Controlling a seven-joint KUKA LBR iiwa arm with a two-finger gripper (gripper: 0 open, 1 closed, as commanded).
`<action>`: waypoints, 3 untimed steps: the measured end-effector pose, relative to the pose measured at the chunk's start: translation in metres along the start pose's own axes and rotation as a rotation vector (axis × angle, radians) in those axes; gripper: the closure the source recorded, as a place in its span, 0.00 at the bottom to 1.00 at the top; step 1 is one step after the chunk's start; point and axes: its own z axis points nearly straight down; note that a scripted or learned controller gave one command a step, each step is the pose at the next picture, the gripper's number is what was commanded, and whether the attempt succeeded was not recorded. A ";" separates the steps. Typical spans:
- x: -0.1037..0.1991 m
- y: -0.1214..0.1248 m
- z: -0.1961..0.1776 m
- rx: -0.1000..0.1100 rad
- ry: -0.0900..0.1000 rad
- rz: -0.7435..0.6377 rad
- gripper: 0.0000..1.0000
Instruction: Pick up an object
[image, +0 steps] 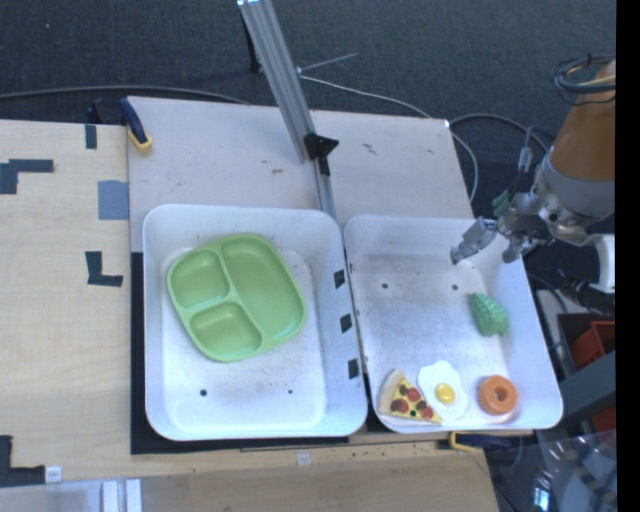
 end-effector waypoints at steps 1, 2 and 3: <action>0.000 0.000 0.000 0.000 0.000 0.000 0.00; -0.007 -0.007 0.050 0.005 0.000 0.002 0.00; -0.002 -0.011 0.095 0.005 0.000 0.001 0.00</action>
